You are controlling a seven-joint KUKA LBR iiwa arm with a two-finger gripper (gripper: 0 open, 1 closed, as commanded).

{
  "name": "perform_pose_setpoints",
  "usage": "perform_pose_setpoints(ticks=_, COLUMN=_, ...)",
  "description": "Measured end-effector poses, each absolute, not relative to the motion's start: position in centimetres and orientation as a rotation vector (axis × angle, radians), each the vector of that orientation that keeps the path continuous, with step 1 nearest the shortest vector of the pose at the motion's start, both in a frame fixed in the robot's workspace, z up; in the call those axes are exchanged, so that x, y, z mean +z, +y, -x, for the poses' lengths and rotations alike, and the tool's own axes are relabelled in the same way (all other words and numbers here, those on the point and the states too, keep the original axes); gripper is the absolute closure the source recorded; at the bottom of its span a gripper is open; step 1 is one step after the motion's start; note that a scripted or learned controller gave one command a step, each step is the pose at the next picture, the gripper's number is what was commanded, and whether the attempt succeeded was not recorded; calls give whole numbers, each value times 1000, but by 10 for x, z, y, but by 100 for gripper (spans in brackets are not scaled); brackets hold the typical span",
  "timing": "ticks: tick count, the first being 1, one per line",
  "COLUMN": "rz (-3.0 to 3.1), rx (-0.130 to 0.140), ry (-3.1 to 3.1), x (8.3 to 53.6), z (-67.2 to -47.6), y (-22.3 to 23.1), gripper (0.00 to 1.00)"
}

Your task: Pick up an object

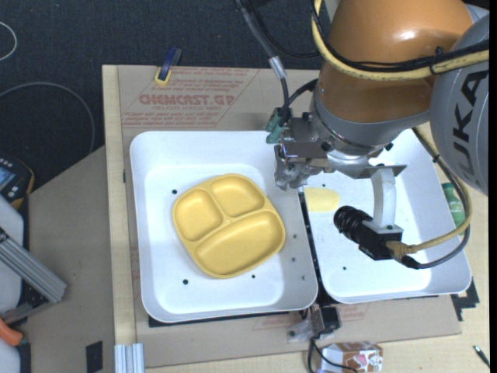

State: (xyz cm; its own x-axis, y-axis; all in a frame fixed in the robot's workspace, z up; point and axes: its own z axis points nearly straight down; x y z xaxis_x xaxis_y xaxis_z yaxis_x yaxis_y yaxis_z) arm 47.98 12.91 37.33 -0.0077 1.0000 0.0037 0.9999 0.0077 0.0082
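Two bins, and nothing lifted yet as far as we see: the yellow tray (227,224) lies flat in the left bin (147,208). Our gripper (289,176) hangs near the divider above a pale piece (321,200); jaw state we cannot tell.

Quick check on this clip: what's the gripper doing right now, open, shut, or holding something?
Gripper: cannot be told; it sits low over the inner edge of the right bin, beside a pale yellow object.
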Motion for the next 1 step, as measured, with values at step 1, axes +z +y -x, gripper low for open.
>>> perform_pose_setpoints(ticks=1, rz=-2217, rx=3, ry=2222, x=380, z=-480, y=126, gripper=100)
